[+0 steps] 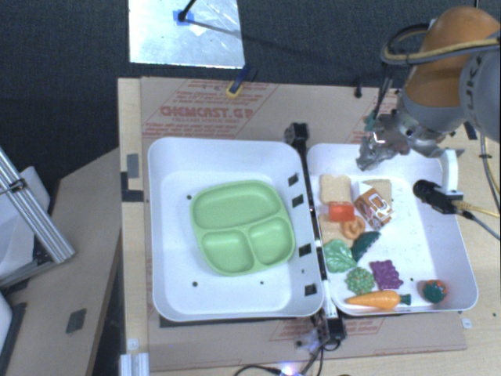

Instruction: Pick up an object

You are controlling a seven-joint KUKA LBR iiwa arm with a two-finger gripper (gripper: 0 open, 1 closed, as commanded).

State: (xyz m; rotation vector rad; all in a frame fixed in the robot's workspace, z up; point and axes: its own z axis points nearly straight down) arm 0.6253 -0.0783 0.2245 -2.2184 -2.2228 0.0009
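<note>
The gripper [368,161], its opening impossible to judge, hovers just above the toast slice [335,188]; crowded neighbouring toy foods could snag a descending grasp.

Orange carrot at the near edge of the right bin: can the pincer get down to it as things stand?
Probably yes. The carrot lies uncovered on the bin floor, though broccoli and grapes crowd its far side and the bin wall runs just behind it. The pincer sits at the far end.
</note>
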